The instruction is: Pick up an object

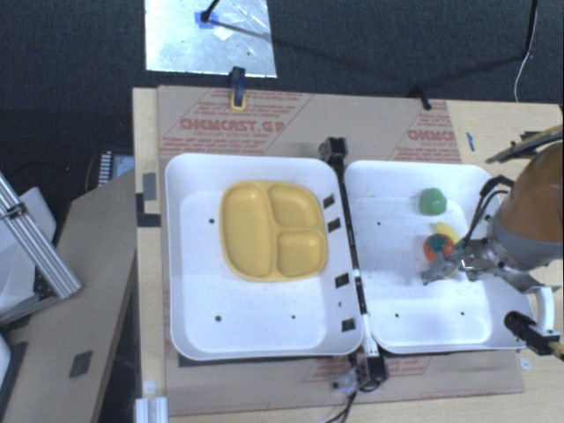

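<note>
In the right bin (414,324) a green ball (432,202) lies near the far side. Below it sit a small yellow piece (443,231) and a red-orange multicoloured object (436,248), close together. My gripper (443,267) comes in from the right, low in the bin, its tips just below and beside the red-orange object. A thin grey finger (434,275) points left onto the bin floor. I see nothing held between the fingers.
The left bin (194,324) holds a yellow three-compartment plate (271,230). A black divider (346,254) with clips runs between the bins. The arm's orange band (539,205) hangs over the right bin's right edge.
</note>
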Controlling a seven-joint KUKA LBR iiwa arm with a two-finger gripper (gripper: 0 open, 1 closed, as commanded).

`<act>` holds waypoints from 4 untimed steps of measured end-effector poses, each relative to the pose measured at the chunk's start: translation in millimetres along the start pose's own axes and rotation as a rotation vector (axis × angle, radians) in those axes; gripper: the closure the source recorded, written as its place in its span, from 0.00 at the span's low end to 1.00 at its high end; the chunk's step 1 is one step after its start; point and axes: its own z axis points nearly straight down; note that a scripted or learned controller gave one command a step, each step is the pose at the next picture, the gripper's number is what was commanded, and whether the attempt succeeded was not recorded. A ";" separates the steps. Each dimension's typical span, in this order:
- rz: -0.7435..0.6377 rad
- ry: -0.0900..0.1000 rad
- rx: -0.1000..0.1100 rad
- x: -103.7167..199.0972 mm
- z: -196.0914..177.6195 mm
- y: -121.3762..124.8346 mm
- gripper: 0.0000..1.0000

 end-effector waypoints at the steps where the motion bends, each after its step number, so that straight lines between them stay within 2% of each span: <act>1: 0.000 -0.001 -0.002 0.4 26.5 0.3 0.00; 2: 0.001 -0.002 -0.006 -0.1 14.5 1.5 1.00; 3: -0.004 -0.004 -0.011 6.1 -47.3 6.0 1.00; 4: -0.004 -0.005 -0.010 0.2 -92.5 10.3 1.00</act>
